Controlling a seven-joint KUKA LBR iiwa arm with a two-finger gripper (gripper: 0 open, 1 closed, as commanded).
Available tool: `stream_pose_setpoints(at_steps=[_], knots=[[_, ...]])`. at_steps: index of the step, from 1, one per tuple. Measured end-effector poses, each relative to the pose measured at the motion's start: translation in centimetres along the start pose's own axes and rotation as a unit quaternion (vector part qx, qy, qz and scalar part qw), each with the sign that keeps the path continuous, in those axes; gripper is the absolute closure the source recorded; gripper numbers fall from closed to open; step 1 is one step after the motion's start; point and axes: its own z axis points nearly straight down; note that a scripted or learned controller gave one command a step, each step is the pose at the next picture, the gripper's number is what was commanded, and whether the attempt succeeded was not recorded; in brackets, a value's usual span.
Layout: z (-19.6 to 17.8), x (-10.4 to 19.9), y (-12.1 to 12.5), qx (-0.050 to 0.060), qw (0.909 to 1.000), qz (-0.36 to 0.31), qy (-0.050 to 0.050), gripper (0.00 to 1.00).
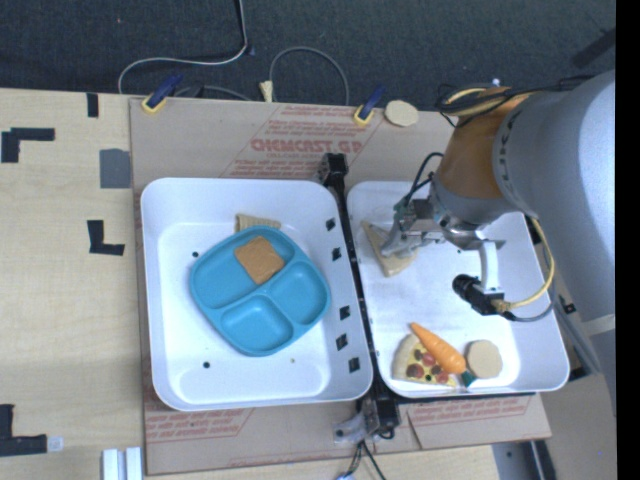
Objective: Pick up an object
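Camera view has the gripper (405, 236) low in the right bin (530, 368), at a pale wedge-shaped piece (388, 253) near the divider; whether the claw is released or clenched I cannot tell. Risk, as I judge it: 1 finger landing on the wedge would shove it against the wall, not seat it.

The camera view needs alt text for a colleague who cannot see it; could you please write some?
Seen from above, a grey robot arm's gripper sits at a tan wedge in the right bin, which also holds a carrot, pizza slice and round biscuit. The left bin holds a blue divided plate carrying a brown square.
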Motion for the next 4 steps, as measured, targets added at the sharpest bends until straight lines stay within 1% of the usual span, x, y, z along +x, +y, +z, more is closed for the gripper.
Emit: stream_pose_setpoints(at_steps=[1,2,3,4], knots=[[-0.1,-1.3,-0.9,-0.006,1.0,-0.002,0.004,1.0],[-0.2,-0.6,-2.4,-0.01,0.9999,0.0,-0.002,1.0],[0.3,-0.4,-2.9,-0.001,1.0,-0.002,0.001,0.0],[-0.8,-0.5,-2.8,-0.002,1.0,-0.002,0.0,1.0]])
